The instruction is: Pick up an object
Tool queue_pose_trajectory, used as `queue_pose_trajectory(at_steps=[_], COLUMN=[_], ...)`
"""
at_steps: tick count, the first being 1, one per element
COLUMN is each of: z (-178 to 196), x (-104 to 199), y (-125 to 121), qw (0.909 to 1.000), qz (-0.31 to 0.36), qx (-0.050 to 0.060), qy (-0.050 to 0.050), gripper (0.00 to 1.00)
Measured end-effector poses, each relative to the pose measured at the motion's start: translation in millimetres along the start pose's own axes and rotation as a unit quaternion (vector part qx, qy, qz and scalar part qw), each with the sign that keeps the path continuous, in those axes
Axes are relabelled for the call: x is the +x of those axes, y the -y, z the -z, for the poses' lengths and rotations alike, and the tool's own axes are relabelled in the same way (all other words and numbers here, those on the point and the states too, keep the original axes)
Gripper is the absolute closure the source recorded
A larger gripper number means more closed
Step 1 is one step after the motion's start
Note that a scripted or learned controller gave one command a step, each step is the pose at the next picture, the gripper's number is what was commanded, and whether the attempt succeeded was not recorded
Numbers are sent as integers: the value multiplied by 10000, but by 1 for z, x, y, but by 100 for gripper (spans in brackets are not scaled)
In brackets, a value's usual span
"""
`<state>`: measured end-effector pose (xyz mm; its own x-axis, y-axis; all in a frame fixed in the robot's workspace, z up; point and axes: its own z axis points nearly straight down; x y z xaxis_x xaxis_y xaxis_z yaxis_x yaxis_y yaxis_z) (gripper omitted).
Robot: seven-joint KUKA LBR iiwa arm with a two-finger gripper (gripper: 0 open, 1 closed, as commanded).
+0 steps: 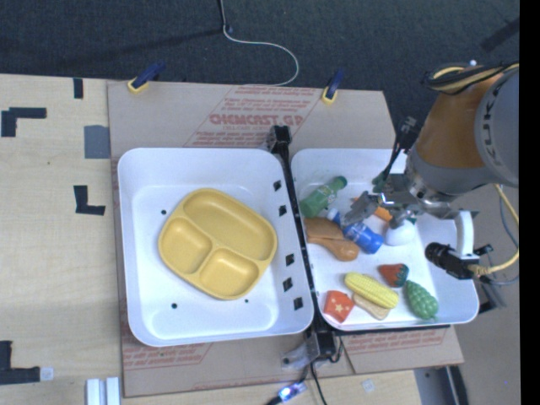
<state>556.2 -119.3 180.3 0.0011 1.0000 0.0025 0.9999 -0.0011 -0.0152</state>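
Toys fill the right bin (439, 315), which sits on the counter (51, 251) beside the left bin (135, 251). A blue bottle (364, 238) lies near the bin centre, directly under the gripper (377, 208). A green bottle (323, 197) lies tilted toward the bin's upper left, its cap pointing up and right. A brown drumstick (331, 239) lies just left of the blue bottle, close to the divider between the bins. Along the near edge, from left to right, lie a red block (338, 306), a corn cob (371, 292), a strawberry (394, 272) and a green cone (420, 299); the corn cob rests partly on a tan piece. A small orange item shows just right of the gripper, too hidden to identify.

The gripper hangs low over the blue bottle, reaching in from the right. State of the jaws: cannot be determined, since the metal parts blur against the toys beneath them. No toy is visibly held between them.

The arm (460, 137) rises to the right, with its orange band above the wrist and cables looping beside it.

The left bin holds a yellow tray (218, 243) with three compartments, set at a slant. Both bins rest on a cardboard sheet (253, 116) clamped at its far edge.
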Motion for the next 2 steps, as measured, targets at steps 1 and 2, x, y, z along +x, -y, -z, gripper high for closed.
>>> queue_pose_trajectory(at_steps=[1,2], z=[7,-57], x=[0,-2], y=[-3,-5], qw=[10000,10000], qz=[13,14], qx=[-67,-49], qy=[10,13], gripper=[0,0])
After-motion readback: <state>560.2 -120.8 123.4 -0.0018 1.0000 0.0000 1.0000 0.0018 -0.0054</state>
